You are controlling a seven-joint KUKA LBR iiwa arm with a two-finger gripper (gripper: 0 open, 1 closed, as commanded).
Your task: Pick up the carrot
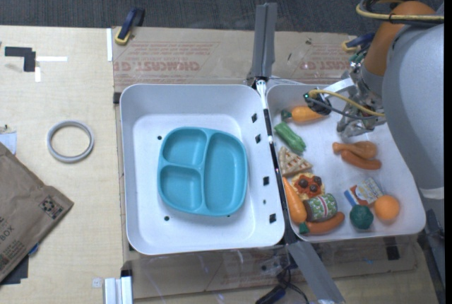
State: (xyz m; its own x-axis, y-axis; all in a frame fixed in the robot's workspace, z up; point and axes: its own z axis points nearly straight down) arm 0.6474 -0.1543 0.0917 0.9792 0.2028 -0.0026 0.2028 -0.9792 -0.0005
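Grey arm [424, 97], orange band [395, 27], yellow cable [381, 9].

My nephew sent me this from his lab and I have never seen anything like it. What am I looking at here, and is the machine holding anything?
This is one camera fixed above a workbench, looking down at a slant. The grey shape with an orange band on the right is a robot arm; its tool hangs over the right bin. I cannot tell whether it grips anything. That bin holds toy food: a carrot near its left wall, a green pepper, a pizza slice, sausages, an orange. The left bin holds a blue divided plate. A tape ring lies on the bench.
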